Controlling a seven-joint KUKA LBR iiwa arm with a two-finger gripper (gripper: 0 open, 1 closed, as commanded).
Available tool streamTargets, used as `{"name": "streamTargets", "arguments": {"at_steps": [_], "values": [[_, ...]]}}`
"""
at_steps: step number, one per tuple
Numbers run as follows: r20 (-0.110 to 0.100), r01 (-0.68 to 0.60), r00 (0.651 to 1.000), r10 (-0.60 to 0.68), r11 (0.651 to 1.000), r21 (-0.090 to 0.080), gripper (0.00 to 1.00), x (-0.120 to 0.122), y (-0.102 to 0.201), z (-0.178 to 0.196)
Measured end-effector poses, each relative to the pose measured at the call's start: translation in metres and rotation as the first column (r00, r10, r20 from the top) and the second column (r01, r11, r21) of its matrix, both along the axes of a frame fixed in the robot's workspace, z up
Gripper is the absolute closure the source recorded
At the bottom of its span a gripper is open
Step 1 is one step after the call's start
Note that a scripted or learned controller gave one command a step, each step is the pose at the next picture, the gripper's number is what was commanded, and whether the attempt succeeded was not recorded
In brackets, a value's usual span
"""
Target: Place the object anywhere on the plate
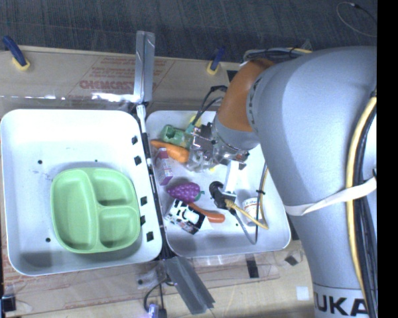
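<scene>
Plate, green and bare, lies in the left bin. Right bin holds carrot, grapes and clutter; gripper above them, grip unreadable.

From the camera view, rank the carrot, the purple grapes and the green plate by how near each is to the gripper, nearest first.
Measured from the gripper over the right bin:
1. Carrot, just to the gripper's left in the view, in the right bin.
2. Purple grapes, lower in the view, same bin.
3. Green plate, far left, in the left bin.
</scene>
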State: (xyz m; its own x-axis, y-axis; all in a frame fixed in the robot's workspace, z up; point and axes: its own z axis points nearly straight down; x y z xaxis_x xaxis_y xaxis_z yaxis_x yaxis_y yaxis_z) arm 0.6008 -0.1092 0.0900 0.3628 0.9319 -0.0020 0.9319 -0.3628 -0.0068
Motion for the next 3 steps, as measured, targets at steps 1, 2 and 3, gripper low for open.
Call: {"name": "streamTargets", "arguments": {"at_steps": [1, 2, 3], "values": [[-0.001, 0.186, 0.983, -0.186, 0.983, 0.001, 1.00, -0.053, -0.067, 0.000], [0.005, -0.227, 0.974, 0.227, 0.974, 0.000, 1.00, -0.007, -0.091, 0.001], [0.007, -0.639, 0.769, 0.639, 0.769, -0.001, 1.00, 0.033, -0.093, 0.003]]}}
